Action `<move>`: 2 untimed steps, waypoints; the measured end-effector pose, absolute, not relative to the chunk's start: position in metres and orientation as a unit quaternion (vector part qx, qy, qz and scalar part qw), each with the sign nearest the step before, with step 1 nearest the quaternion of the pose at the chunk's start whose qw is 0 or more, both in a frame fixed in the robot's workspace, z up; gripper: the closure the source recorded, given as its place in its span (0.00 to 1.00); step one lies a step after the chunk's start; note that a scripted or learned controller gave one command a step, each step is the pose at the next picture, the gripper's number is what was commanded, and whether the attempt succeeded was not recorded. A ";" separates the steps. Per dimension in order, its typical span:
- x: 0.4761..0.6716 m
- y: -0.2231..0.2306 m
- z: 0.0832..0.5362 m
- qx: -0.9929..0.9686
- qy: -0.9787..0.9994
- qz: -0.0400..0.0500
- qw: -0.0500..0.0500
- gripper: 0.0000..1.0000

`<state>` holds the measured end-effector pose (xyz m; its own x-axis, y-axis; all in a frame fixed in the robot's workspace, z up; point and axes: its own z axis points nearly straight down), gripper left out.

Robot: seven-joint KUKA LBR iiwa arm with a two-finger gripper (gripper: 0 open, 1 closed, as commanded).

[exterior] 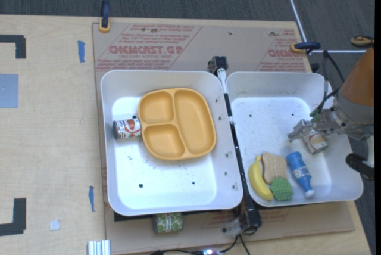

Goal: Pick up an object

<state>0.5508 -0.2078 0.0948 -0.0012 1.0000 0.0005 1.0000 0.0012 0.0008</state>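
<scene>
Down by the bench's front edge lies a green can (pixel 168 223). My gripper (pixel 308 133) hangs in the right bin (pixel 256 88); whether it's gripping, I cannot tell. Nothing is picked up yet.

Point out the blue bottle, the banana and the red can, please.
blue bottle (pixel 298 170): camera view, middle of its body, in the right bin.
banana (pixel 257 181): camera view, its yellow curve, left of the bottle.
red can (pixel 127 128): camera view, its side, in the left bin.
</scene>
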 end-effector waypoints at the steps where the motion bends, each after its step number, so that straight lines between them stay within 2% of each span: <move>1: 0.551 -0.208 0.105 0.706 0.708 0.000 0.001 1.00; 2: 0.570 -0.136 0.168 0.706 0.708 0.001 0.001 1.00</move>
